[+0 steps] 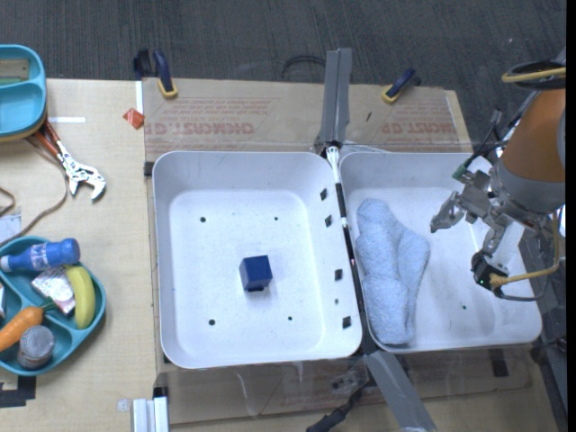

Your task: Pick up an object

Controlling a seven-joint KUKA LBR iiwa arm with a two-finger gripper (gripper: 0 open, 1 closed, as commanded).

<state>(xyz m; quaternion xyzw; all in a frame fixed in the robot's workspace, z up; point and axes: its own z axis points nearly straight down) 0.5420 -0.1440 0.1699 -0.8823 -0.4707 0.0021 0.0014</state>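
Two candidates lie in the pair of shallow white bins: a small dark-blue cube [256,272] near the middle of the left bin [180,178], and a rumpled pale-blue terry towel [389,273] along the left wall of the right bin [423,165]. The tool [468,241] hangs over the right half of the right bin, at the end of the grey arm with its orange band [535,138]; whether it is spread or closed I cannot tell, and nothing is visibly clamped in it. The towel is much the nearer thing, just to the tool's left in this view, its long axis running from the bin's far side to its near side. The cube sits well apart, beyond the divider between the bins.
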